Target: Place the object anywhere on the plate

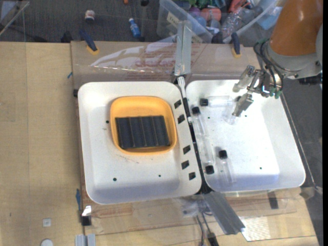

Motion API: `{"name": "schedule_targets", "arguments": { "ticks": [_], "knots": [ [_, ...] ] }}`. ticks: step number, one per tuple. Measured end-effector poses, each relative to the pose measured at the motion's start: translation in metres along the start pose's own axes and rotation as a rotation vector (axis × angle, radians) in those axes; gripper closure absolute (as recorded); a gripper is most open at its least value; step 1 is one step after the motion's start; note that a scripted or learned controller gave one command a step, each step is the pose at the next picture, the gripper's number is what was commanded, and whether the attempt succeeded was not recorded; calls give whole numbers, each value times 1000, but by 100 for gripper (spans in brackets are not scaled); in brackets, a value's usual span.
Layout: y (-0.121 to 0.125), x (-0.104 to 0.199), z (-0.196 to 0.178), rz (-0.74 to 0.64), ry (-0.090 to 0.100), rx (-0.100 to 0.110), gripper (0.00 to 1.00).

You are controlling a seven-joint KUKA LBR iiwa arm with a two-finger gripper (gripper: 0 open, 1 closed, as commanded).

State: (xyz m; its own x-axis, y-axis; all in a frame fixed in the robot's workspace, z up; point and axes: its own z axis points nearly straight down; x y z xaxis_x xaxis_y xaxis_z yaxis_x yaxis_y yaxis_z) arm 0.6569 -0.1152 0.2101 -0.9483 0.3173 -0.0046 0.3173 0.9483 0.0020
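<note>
Tool (pixel 239 108): over the right bin (pixel 287 147), toward its far edge, fingers pointing down and left; whether they stand apart or closed cannot be told, and nothing is seen between them; contact with the bin floor cannot be told either. Arm (pixel 297 24): enters from the right, orange band above the bin's far right corner.

Object (pixel 143 131): dark, ribbed, rectangular; lies flat on the plate (pixel 119 109), toward its near edge, well apart from the tool. Plate: orange, in the middle of the left bin (pixel 92 152). Bins side by side on the worktop (pixel 36 137), touching along their inner edges; small black pieces lie in the right bin near that edge.
</note>
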Motion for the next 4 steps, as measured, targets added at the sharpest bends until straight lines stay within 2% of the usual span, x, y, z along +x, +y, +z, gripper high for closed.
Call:
{"name": "schedule_targets", "arguments": {
  "ticks": [2,3,4],
  "knots": [
    [-41,-17,6,-85,-5,0,0],
    [-74,-30,21,-137,-6,0,0],
    [-74,-33,8,-133,-18,-2,100]
  ]
}}
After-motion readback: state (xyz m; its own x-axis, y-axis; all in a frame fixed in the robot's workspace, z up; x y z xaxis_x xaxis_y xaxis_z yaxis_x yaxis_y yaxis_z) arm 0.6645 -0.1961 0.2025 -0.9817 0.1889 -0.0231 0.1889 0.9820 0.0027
